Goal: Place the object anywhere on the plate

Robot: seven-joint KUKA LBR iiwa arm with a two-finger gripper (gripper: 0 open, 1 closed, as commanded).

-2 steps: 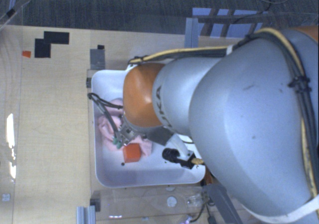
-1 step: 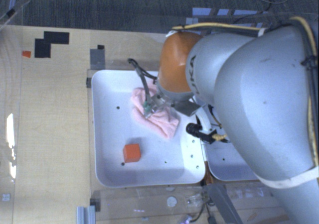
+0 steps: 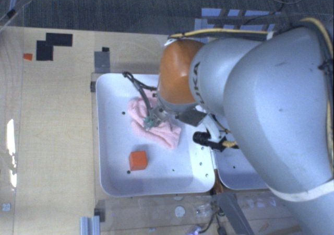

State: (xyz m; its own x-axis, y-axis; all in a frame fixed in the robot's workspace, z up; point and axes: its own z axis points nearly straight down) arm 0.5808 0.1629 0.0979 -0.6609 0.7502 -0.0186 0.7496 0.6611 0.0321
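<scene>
Pink cloth [image 3: 156, 127], one piece, lies crumpled in the middle of the left bin [image 3: 112, 103], with the gripper [image 3: 150, 122] down on its top. From my screen I cannot tell whether the gripper has hold of the cloth or only rests against it.

Going from the left: the bench [image 3: 52, 134] carries one black stepped mark [image 3: 52, 46] and one small orange patch [image 3: 27, 56], neither with writing I can read. I count two white bins. The left one also holds one orange cube [image 3: 138, 160], near its front and apart from the cloth. The one arm [image 3: 271, 108] has dark lettering [image 3: 197, 79] beside the orange band [image 3: 177, 74]; I read a K and a U. Below the arm shows a corner of the right bin [image 3: 235, 174].
</scene>
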